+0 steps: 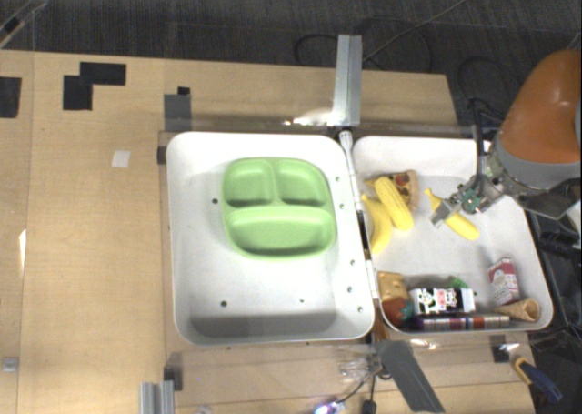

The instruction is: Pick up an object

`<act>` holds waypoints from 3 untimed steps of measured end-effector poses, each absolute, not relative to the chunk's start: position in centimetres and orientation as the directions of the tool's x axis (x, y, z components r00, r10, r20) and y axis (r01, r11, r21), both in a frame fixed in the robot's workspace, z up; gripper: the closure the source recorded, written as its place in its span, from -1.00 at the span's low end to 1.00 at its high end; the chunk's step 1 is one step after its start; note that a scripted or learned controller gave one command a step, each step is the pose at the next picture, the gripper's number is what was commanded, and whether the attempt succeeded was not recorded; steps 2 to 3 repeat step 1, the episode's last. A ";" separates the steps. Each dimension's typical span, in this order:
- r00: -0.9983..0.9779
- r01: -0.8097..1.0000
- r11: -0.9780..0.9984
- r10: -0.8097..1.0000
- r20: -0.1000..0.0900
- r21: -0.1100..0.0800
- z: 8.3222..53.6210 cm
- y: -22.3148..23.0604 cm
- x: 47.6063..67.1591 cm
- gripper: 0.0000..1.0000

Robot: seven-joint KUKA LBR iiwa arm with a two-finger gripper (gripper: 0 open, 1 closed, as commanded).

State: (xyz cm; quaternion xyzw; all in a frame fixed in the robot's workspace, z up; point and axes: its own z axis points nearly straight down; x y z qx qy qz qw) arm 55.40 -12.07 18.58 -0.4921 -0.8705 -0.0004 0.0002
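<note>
Hovering low in the right bin (532, 248), gripper (455, 206) sitting at about three o'clock of the frame, tips touching or just over a small yellow piece (462, 224); how wide the grip stands, and whether anything is held, impossible to tell. Risking a glancing close, likely nudging that piece away rather than lifting it. Lying at nine o'clock of the gripper, one corn cob (393, 202) and one banana (377, 224); at six, one carton (441, 298). Resting in the left bin (191, 248), one green tray (275, 206).
</note>
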 end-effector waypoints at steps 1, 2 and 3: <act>-0.617 0.787 0.617 0.787 -0.001 0.001 27.1 -14.1 57.4 1.00; -0.617 0.787 0.617 0.787 -0.001 0.001 27.1 -14.1 57.4 1.00; -0.617 0.787 0.617 0.787 -0.001 0.001 27.1 -14.1 57.4 1.00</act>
